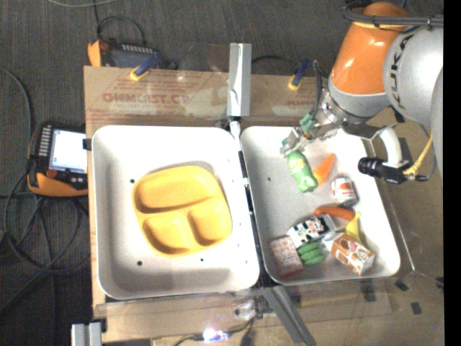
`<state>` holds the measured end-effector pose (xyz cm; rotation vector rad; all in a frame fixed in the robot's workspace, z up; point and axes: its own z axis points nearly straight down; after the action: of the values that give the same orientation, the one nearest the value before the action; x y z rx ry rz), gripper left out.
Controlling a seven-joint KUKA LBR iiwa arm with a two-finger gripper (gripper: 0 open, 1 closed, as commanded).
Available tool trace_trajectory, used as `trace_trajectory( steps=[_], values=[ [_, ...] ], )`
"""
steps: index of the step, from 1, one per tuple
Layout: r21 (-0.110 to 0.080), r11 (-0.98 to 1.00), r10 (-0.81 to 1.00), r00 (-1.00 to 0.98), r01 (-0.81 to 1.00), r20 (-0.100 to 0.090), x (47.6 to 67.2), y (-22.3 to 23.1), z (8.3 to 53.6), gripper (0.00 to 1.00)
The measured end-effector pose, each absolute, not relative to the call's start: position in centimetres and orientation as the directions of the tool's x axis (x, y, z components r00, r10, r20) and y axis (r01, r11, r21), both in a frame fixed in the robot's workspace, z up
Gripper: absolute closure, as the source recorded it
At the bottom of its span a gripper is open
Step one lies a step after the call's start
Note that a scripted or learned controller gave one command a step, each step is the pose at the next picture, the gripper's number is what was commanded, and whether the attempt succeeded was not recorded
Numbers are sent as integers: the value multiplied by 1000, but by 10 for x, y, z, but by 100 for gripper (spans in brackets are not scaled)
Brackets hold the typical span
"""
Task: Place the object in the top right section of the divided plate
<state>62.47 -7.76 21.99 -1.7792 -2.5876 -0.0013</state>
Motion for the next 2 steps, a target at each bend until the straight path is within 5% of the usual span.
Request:
trace_trajectory(
  steps=[2],
  values=[
    [-2,181,984,-181,984,0,668,-41,183,100]
  ],
)
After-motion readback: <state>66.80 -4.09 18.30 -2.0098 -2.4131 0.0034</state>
